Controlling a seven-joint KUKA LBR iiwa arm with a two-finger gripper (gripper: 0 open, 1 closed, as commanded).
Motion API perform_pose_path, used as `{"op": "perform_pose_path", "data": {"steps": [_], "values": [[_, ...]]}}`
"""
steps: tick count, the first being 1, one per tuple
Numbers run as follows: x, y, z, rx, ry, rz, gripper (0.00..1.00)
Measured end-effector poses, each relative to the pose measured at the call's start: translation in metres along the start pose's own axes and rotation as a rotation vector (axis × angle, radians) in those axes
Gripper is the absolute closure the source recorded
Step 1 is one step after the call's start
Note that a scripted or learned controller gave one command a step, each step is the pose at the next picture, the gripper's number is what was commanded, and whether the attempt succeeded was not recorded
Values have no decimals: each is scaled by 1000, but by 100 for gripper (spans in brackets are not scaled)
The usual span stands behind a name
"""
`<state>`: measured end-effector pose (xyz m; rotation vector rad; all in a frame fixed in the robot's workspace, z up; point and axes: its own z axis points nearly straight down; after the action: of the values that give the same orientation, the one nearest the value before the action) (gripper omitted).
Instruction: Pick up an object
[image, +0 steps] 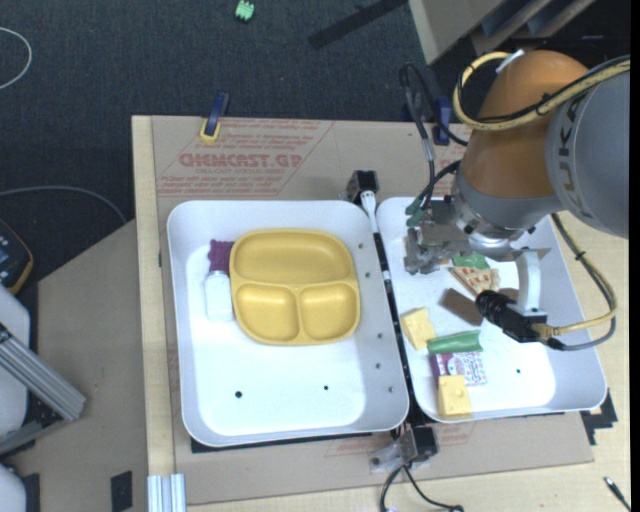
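Observation:
My gripper (432, 250) hangs low over the far left part of the right bin (560, 385), under the grey and orange wrist. Just to its right lies a green and tan patterned piece (470, 268), with a brown block (462, 305) below it. Nearer the front of that bin sit a yellow block (418, 327), a green bar (455, 343), a purple-printed white packet (470, 370) and a second yellow block (453, 396). I see nothing clearly between the fingers.
The left bin (280, 400) holds a yellow three-section plate (295, 285), with a white bottle (217, 296) and a purple item (220, 252) at its left. A black cable connector (510, 315) trails over the right bin. A cardboard sheet (250, 160) lies under both bins.

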<state>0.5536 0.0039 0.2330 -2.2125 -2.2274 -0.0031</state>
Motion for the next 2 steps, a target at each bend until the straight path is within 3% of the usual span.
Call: {"op": "perform_pose_path", "data": {"steps": [1, 2], "values": [[-1, 4, 16, 4, -2, 5, 100], [14, 0, 4, -2, -2, 5, 100]]}}
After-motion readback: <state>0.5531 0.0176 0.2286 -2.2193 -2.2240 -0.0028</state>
